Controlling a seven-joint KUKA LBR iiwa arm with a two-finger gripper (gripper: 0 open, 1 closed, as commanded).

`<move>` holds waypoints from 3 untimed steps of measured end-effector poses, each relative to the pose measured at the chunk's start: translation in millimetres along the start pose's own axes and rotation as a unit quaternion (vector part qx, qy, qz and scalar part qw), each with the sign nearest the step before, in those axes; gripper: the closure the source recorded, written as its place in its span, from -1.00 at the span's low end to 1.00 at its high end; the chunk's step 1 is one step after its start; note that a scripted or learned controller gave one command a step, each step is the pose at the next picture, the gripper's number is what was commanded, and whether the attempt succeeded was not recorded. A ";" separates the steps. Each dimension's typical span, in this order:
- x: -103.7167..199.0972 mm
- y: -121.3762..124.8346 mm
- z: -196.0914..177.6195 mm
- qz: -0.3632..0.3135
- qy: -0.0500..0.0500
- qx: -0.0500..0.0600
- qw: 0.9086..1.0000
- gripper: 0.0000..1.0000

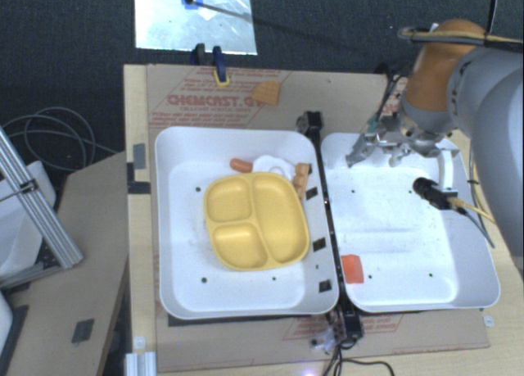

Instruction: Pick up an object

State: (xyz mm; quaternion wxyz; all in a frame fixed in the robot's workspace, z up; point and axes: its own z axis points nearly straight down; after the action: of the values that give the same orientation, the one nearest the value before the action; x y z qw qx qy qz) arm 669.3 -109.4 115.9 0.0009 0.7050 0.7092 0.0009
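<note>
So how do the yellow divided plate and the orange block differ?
The yellow divided plate is far larger than the orange block. The plate lies in the left bin; the block in the right bin, near corner. The plate has compartments; the block looks solid. Both lie flat.

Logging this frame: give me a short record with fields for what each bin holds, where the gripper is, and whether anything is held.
left bin: yellow divided plate; along its far edge a small orange piece, a white item and a tan piece
right bin: orange-red block near its front left corner
gripper: open, over the far left part of the right bin
held: nothing
task state: no object picked up yet
</note>
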 end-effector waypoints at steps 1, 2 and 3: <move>-78.8 -154.3 32.1 0.009 -0.001 0.006 1.000 -1.00; -97.9 -48.8 -79.2 0.000 -0.004 -0.009 1.000 -1.00; -97.0 -52.9 -83.3 0.000 -0.002 -0.003 1.000 1.00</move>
State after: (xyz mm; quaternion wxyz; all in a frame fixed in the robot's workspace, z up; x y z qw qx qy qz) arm 616.7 -206.7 199.0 0.0039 0.7053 0.7089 0.0017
